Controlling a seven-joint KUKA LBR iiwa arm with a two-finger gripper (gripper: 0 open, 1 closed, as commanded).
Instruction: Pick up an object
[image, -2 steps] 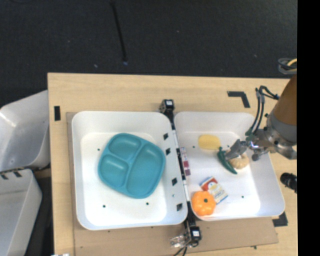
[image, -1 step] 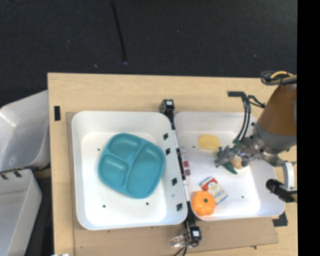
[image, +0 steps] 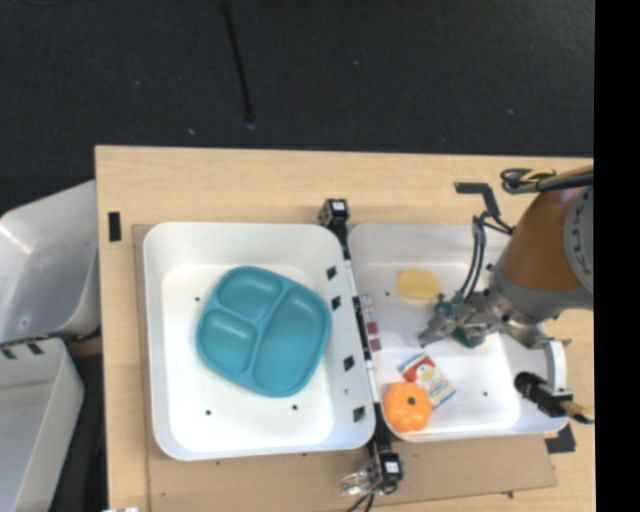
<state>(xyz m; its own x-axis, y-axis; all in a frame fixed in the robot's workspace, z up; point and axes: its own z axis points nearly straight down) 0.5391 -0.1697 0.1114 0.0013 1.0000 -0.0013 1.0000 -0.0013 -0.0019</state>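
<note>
In the right bin (image: 395, 250) lie a yellow lemon-shaped object (image: 418, 284), a small red and white packet (image: 430, 378) and an orange pumpkin-like object (image: 407, 407) at the front left corner. My gripper (image: 447, 325) reaches in from the right, low over the bin's middle, just below and right of the yellow object and above the packet. Something teal (image: 470, 335) shows at the fingers, but I cannot tell whether it is a separate object.
The left bin (image: 170, 300) holds a blue divided plate (image: 263, 330). A ridge with black clips (image: 352, 330) separates the two bins. The arm's orange band (image: 535, 250) hangs over the right bin's back right part. Black cables run along the bench's right side.
</note>
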